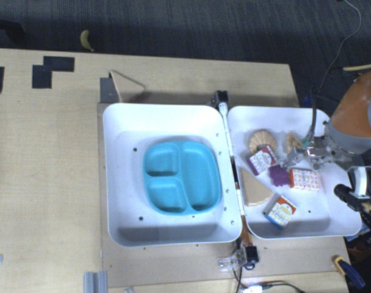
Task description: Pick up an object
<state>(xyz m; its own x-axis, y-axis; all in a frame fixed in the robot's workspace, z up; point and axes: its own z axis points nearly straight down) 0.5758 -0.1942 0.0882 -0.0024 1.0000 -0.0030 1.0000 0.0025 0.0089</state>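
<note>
Gripper (pixel 297 153): over right bin's middle, just above the purple object (pixel 278 176); jaw state cannot be told.
Right bin (pixel 341 221): small packets, purple object at centre.
Left bin (pixel 121 163): blue tray (pixel 180 176).

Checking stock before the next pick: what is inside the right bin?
The right bin holds small packets: two white-and-red ones, a purple piece, a blue-and-orange box, a round tan item. The claw covers whatever lies beneath it.
</note>
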